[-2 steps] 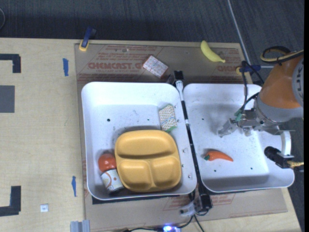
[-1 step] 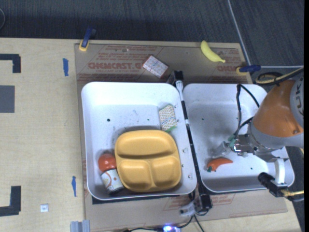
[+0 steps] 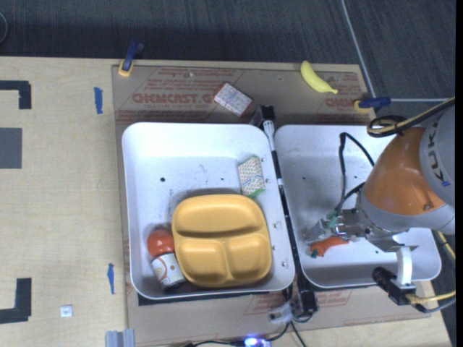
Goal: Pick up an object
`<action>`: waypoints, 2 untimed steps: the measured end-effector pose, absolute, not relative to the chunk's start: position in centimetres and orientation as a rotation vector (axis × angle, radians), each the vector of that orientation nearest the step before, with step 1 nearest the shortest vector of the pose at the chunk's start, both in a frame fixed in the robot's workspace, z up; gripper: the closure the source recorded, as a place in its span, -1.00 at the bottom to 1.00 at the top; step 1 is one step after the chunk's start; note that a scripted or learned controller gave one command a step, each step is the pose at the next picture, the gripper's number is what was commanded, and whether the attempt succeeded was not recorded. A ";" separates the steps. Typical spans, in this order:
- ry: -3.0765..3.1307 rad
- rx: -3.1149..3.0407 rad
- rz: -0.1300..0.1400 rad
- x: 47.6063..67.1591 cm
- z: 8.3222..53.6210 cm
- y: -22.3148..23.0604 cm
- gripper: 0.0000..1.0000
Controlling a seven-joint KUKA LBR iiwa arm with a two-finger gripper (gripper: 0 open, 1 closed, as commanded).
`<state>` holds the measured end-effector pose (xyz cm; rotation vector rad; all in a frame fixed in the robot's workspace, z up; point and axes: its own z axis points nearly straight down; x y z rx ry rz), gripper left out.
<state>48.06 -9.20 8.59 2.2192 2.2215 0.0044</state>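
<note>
Carrot-like orange toy lay on the floor of the right bin, toward its near side, and you would have seen the gripper low over it, right at its far edge. From that slanted view you could not tell how wide the pincer stood, nor whether it had any hold on the toy; the wrist and its cables hid the tips. The arm, with its orange band, reached in from the right across the same bin. In the left bin sat a yellow divided tray, with a small orange-topped bottle touching its left side and a patterned packet just beyond its far right corner. On the cardboard beyond the bins lay a banana and a small box, well apart.
</note>
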 end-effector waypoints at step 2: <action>2.219 2.221 0.000 51.3 9.9 -14.6 1.00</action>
